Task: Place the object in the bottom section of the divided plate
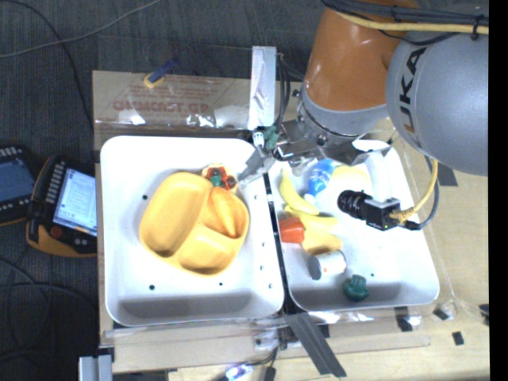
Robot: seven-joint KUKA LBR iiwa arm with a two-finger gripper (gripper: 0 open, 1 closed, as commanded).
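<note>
Evidently the end effector (255, 159) hung over the top right edge of the yellow divided plate (194, 222) in the left bin (127, 292), and whether it was apart or together could not be told. A small red and green object (220, 177) sat at the plate's top rim, just left of the tip. The bottom section (208, 251) lay below and left, toward the camera.

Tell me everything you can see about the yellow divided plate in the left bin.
The divided plate looks like glossy yellow plastic, rounded, with raised ridges splitting it into three sections. It lies flat in the left bin, slightly turned. A small red and green object rests at its upper rim, by the tip of the gripper. The sections themselves look bare.
</note>
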